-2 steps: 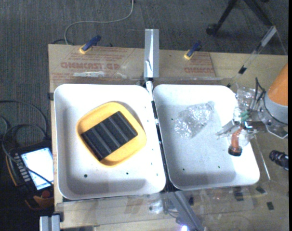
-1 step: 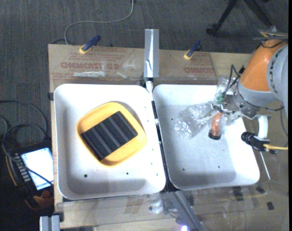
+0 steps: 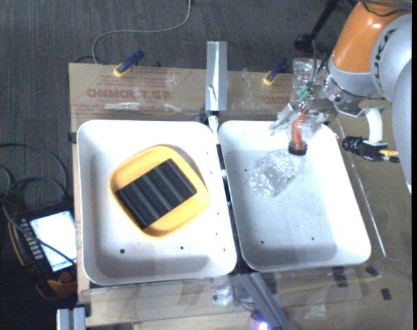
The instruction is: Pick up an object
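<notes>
Looking down at a slant on a worktop [image 3: 91, 91] that carries two shallow white bins side by side. Toward the worktop's left edge, the left bin [image 3: 98, 253] holds a yellow tray-like object with a black ribbed insert [image 3: 159, 190], lying flat and turned at an angle near the bin's middle. Toward the worktop's right edge, the right bin [image 3: 318, 246] holds a crumpled piece of clear plastic [image 3: 272, 173], lying on the bin floor in its far half, nearer the worktop's back edge than its front.

A grey arm with an orange band [image 3: 360, 36] reaches in over the worktop's back right corner. Its end effector [image 3: 299, 139] hangs over the far part of the right bin, pointing down, with an orange-brown tip just above and beside the upper edge of the clear plastic. Whether the fingers are spread or pressed together cannot be told, and whether the tip touches the plastic cannot be told either.

Two yellow-and-blue clamps [image 3: 128, 62] sit along the worktop's back edge.
</notes>
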Controlling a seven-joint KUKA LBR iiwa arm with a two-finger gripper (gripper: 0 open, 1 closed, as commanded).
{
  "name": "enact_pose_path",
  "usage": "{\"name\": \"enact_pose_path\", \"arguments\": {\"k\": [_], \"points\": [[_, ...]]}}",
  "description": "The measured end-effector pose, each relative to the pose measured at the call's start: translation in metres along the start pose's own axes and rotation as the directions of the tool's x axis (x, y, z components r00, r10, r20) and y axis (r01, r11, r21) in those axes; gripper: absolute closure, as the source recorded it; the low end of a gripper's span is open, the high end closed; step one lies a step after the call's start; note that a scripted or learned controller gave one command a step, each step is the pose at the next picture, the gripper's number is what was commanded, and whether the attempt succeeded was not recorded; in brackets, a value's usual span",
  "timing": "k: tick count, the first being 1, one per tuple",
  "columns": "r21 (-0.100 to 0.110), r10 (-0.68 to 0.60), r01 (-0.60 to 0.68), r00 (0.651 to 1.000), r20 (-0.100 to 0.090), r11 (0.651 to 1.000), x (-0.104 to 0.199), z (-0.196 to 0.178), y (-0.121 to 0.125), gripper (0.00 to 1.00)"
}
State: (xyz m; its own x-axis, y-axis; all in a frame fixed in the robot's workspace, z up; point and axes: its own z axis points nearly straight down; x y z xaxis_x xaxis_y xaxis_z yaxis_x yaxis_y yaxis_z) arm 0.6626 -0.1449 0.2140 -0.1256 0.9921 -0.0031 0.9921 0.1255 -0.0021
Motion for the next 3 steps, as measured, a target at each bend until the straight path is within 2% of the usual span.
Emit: {"name": "enact_pose_path", "arguments": {"k": [1, 2, 3], "points": [[0.001, 0.069, -0.069, 0.998, 0.0, 0.998, 0.041, 0.097, -0.003, 1.0], [0.0, 0.002, -0.002, 1.0, -0.002, 1.0, 0.079, 0.03, 0.016, 1.0], [0.001, -0.067, 0.067, 0.998, 0.0, 0.998, 0.063, 0.002, -0.01, 1.0]]}}
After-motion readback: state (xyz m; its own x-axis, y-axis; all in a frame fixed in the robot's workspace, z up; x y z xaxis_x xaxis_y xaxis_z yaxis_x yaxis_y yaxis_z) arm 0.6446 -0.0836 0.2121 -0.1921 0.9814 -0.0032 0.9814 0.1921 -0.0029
